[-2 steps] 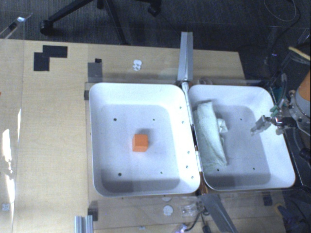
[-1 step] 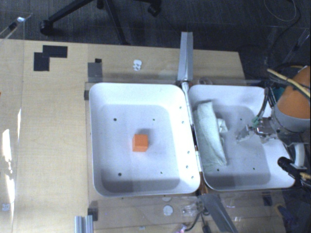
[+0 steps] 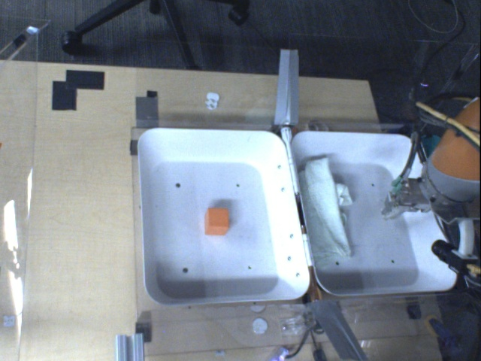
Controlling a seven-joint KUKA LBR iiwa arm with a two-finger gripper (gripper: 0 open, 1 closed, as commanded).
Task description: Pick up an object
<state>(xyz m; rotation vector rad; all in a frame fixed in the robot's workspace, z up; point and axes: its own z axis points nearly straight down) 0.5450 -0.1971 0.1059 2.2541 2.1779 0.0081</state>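
Claw (image 3: 396, 200) over right bin (image 3: 376, 277), finger state unclear; orange cube (image 3: 217, 221) unlabelled in left bin (image 3: 158, 201).

1. An orange block (image 3: 217, 221) sits near the middle of the left bin (image 3: 161, 156).
2. A rolled white cloth (image 3: 325, 210) lies in the right bin (image 3: 376, 145), along its left side.
3. The gripper (image 3: 397, 201) hangs over the right bin's right part, apart from the cloth.

Two white bins (image 3: 150, 201) sitting side by side on wooden bench (image 3: 68, 224). Black tape patches (image 3: 75, 89) lying at bench's far left. Office chair base (image 3: 161, 6) standing beyond.
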